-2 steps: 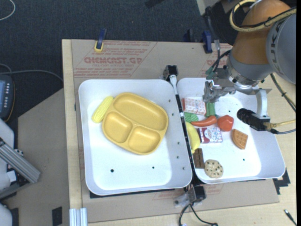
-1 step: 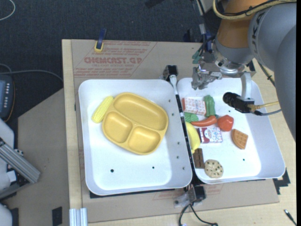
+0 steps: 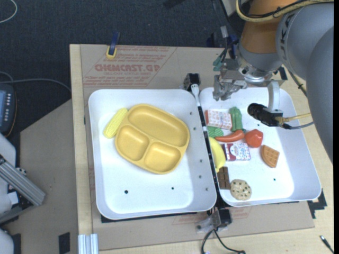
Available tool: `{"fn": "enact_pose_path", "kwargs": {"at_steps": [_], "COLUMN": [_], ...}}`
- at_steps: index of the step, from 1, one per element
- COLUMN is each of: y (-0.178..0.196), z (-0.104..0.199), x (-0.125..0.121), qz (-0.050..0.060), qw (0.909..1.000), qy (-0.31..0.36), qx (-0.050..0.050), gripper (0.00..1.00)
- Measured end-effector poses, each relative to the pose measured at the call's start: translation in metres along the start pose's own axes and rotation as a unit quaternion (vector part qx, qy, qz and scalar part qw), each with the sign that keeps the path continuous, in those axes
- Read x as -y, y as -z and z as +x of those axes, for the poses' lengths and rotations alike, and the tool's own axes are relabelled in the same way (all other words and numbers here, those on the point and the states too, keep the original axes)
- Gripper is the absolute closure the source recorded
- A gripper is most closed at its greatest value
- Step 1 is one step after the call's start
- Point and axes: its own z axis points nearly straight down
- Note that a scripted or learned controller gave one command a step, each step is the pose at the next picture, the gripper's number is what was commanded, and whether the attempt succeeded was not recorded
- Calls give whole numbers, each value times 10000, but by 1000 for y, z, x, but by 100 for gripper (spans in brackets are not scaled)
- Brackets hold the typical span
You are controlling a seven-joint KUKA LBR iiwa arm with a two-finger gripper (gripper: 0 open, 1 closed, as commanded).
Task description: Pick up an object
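Observation:
My gripper (image 3: 224,93) hangs over the far left corner of the right bin (image 3: 296,181), just beyond the pile of toy food. It looks open, with nothing between its fingers. Closest to it lie a pink and white packet (image 3: 220,119) and a green vegetable (image 3: 235,118). Below these are a red chili (image 3: 229,137), a red tomato (image 3: 255,138), a yellow banana (image 3: 216,153), a small snack packet (image 3: 238,152), a waffle piece (image 3: 270,156), a brown chocolate bar (image 3: 223,177) and a cookie (image 3: 240,189).
The left bin (image 3: 100,157) holds a yellow divided plate (image 3: 152,138) and a corn cob (image 3: 115,122) beside it. A black part on a cable (image 3: 263,115) sits right of the gripper. The grey arm fills the upper right.

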Motion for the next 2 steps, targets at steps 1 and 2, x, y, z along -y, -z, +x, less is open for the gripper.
{"fn": "enact_pose_path", "kwargs": {"at_steps": [1,2], "y": [-6,-5], "z": [-5,-3], "x": [11,5], "qz": [32,6], "qw": [10000,10000], "qy": [-12,0], "qx": [-4,1], "gripper": [100,100]}}
